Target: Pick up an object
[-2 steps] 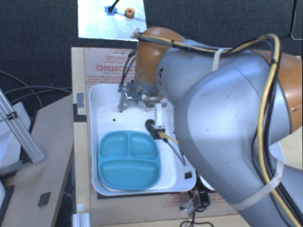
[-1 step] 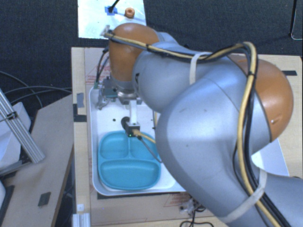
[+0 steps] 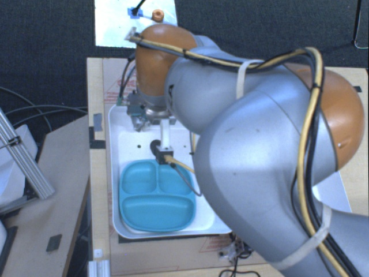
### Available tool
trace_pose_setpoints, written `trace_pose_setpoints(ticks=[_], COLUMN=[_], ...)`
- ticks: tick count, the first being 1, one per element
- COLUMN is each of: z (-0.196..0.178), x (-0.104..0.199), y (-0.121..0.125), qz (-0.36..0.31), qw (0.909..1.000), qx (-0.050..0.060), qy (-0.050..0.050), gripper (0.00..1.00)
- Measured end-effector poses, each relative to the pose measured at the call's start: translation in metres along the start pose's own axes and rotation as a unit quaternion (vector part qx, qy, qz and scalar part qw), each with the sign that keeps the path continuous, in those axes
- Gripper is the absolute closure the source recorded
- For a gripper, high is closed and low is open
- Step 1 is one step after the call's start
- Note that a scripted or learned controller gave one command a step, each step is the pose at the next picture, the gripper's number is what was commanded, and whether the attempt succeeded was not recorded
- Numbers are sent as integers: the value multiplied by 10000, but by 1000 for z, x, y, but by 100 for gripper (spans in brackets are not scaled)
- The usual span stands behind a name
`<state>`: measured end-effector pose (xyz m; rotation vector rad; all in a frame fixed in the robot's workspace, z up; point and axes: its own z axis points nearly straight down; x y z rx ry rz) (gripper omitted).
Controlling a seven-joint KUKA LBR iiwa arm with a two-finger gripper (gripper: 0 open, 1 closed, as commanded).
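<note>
A blue divided plate (image 3: pixel 155 199) lies flat in the front half of the left white bin (image 3: pixel 115 154). My gripper (image 3: pixel 144 119) hangs below the orange wrist band, over the back part of that bin, a short way behind the plate's far rim. Its tips are low over the bare white floor, and nothing can be seen held in it. The big grey arm covers the bin's right side and most of the right bin.
A white sheet (image 3: pixel 135 16) lies on the dark floor behind the bench, with a small orange piece (image 3: pixel 157 15) and a blue tag (image 3: pixel 134 11) on it. An aluminium frame (image 3: pixel 23 157) and dark cables stand at the left.
</note>
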<state>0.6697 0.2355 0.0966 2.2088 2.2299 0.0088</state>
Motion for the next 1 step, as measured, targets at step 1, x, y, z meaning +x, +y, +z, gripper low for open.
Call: trace_pose_setpoints(ticks=[1], z=[13], x=[-57], y=[-1], qz=[65], qw=[10000], qx=[30], qy=[-14], gripper=[100])
